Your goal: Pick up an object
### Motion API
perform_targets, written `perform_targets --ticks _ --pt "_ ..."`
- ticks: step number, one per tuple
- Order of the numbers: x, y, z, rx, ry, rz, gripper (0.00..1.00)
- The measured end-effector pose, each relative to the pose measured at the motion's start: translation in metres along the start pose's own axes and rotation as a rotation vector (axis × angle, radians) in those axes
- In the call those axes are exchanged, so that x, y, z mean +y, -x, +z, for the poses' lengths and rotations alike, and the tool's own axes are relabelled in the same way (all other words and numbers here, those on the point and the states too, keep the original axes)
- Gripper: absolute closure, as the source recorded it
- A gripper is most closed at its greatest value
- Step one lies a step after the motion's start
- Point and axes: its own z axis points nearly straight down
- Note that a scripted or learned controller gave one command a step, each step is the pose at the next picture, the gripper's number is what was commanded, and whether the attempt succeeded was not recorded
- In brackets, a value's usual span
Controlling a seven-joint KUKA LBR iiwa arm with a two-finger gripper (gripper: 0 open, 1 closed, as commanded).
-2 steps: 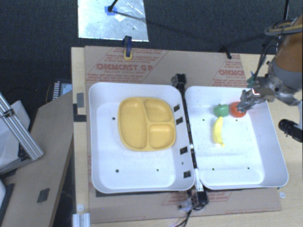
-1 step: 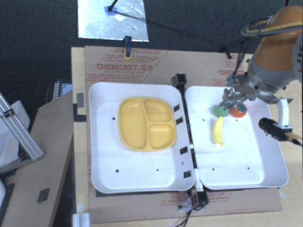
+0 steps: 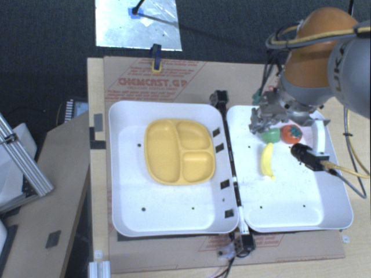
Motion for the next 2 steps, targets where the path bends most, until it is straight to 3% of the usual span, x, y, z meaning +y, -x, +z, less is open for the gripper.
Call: perform_targets --ticks 2 --pt "0.007 -0.116 0.035 0.0 -0.002 -0.001 1.0"
